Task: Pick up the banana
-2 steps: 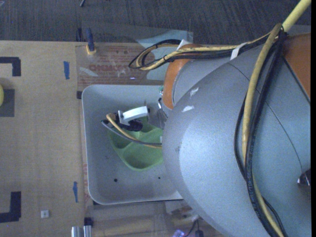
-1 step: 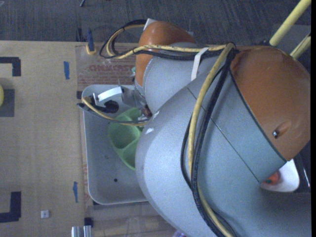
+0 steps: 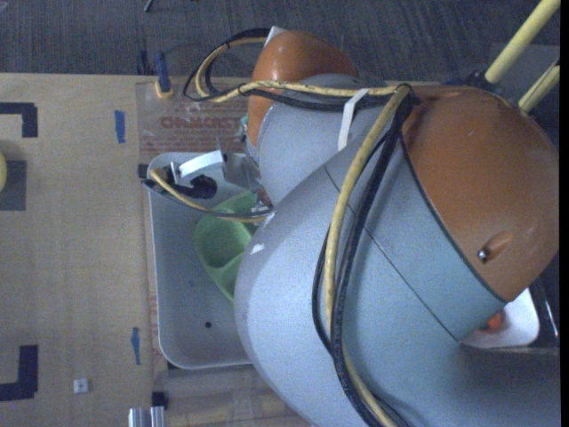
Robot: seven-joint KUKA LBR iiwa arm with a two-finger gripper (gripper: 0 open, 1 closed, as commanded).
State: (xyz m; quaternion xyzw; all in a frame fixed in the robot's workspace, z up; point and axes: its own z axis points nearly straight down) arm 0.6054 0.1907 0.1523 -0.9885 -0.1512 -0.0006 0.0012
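Observation:
My grey arm with its orange bands reaches in from the right and covers most of both bins. Its wrist end hangs over the far part of the left white bin (image 3: 178,327), where the gripper (image 3: 236,181) sits low, just above a pale green bowl-like thing (image 3: 218,243). The arm's bulk hides the bin's right half and whatever lies under the gripper. A small yellow shape (image 3: 3,173) touches the view's left edge, on the bench outside the bins.
The right bin's corner (image 3: 524,327) peeks out at the lower right with a small orange thing (image 3: 494,324) in it. The tan bench (image 3: 71,265) stretches left of the bins, marked with black corner marks and blue tape strips.

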